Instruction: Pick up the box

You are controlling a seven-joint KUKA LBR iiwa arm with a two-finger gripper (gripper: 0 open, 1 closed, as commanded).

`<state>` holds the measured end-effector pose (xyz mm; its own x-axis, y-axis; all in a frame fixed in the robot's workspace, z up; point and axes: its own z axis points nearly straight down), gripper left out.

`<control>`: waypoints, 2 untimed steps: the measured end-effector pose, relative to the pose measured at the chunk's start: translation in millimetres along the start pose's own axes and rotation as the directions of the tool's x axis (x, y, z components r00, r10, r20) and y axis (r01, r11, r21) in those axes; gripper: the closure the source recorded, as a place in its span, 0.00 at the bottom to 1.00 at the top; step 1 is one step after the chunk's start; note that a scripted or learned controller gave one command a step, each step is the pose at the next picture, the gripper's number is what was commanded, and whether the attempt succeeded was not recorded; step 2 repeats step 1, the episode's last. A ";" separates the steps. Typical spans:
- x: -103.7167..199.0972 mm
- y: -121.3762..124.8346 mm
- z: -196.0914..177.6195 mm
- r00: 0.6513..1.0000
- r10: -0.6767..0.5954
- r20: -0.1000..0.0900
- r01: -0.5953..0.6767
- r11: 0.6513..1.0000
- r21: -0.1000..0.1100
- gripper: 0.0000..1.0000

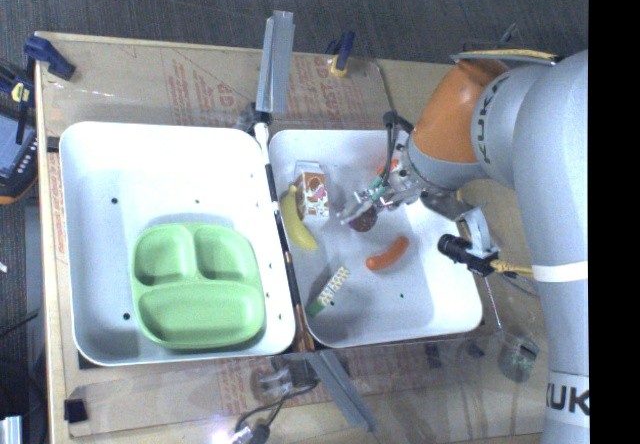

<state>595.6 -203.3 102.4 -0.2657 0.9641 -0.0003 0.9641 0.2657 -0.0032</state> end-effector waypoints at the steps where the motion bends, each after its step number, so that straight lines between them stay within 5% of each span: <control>1: 56.4 24.1 -101.1 0.997 -0.081 0.000 0.081 0.997 -0.002 1.00; 2: 56.4 24.1 -101.1 0.997 -0.081 0.000 0.081 0.997 -0.002 1.00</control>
